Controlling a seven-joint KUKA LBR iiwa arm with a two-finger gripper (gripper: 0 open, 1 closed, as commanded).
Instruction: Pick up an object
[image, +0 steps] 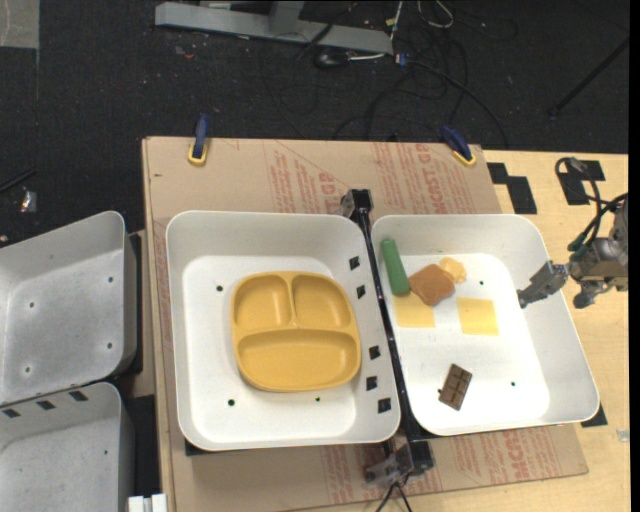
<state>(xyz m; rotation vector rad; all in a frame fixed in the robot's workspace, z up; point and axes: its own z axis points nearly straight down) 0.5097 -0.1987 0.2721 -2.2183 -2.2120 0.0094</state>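
Note:
The right bin holds several small items: a green stick along its left wall, a brown bread-like chunk, a small orange-yellow piece, two flat yellow cheese squares, and a dark chocolate bar piece near the front. My gripper hovers over the bin's right rim, well to the right of the items. It is open, with nothing between its fingers.
The left bin holds a yellow divided plate. A black divider runs between the bins. Grey metal trays lie off the bench to the left. Clamps hold the cardboard's back edge.

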